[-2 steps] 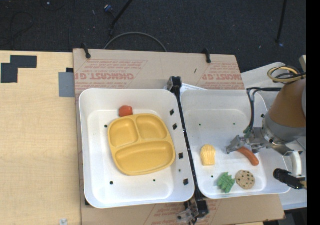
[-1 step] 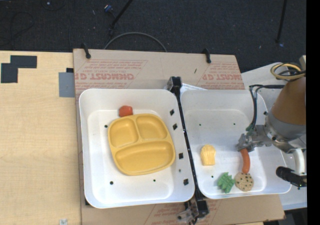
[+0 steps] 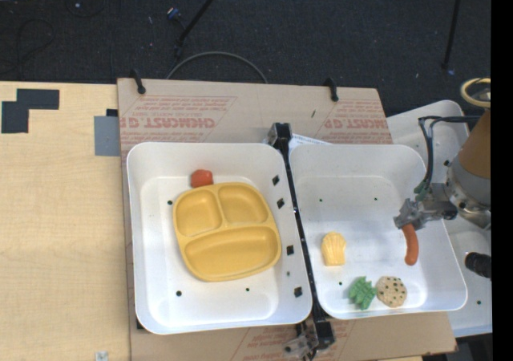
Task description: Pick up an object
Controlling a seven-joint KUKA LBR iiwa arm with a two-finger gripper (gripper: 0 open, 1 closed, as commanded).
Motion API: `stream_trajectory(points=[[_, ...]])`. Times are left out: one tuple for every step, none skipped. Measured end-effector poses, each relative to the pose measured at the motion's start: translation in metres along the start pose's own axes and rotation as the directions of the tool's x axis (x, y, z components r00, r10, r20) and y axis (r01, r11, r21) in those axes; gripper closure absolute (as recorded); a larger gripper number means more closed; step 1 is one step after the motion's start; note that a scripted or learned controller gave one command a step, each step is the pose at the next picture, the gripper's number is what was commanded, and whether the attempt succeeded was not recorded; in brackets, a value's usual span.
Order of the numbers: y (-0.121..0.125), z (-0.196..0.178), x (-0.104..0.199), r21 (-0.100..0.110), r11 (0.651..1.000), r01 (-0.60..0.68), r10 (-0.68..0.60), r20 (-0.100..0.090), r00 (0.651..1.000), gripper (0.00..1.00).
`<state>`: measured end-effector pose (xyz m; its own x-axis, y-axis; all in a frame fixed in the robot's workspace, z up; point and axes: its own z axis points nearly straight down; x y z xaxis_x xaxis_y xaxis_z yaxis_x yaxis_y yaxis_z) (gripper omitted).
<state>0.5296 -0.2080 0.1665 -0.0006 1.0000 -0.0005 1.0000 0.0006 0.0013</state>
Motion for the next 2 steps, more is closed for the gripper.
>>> stream_trajectory(points=[[0.005,-0.044,-0.004,-0.001,1.000,0.001,-0.001,0.000,1.000,1.00],[0.006,-0.096,-0.005,-0.001,1.000,0.002,-0.002,0.001,1.000,1.00]])
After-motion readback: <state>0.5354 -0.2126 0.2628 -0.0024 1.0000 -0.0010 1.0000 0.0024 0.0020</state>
